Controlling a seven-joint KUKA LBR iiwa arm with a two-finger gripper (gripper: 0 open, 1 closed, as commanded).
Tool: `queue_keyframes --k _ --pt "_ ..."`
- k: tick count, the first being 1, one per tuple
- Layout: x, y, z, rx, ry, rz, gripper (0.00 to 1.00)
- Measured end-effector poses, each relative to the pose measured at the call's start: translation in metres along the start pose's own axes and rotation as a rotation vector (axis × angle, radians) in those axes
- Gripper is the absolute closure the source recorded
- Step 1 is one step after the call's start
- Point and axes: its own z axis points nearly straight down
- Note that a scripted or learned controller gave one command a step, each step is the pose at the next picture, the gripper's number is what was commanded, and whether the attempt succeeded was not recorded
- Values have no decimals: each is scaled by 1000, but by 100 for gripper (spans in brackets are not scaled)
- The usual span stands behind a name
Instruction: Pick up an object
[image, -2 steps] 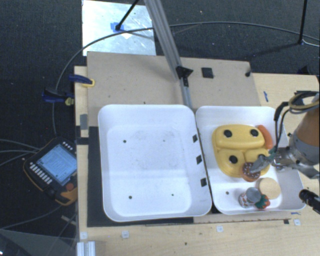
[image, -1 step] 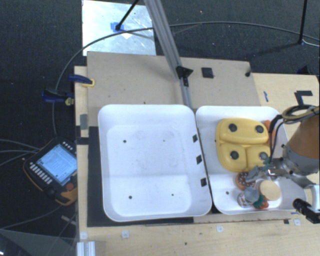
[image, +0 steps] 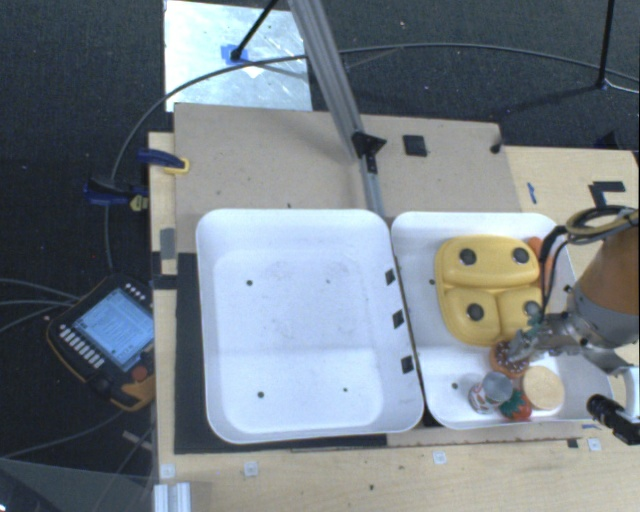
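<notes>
Nearest the camera, along the front wall of the right bin (image: 480, 225), lie a small silvery can-like object (image: 487, 392), a bit of red and green beside it, and a pale round disc (image: 542, 389); no label or lettering on any of them can be read. Just behind them the gripper (image: 519, 349) hangs low over the clutter, and its state cannot be told. Farther back sits a large yellow moulded object (image: 487, 288), with the left bin (image: 215, 320) alongside on the counter (image: 260, 155).

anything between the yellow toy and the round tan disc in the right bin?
Yes. In the camera view the tool sits between the yellow toy and the tan disc, over a small reddish object.
</notes>
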Motion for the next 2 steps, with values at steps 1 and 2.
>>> queue_keyframes --k 1,2 --pt "-7 -2 -61 -17 -10 2 100" --pt "-7 -2 -126 -19 -11 0 100"
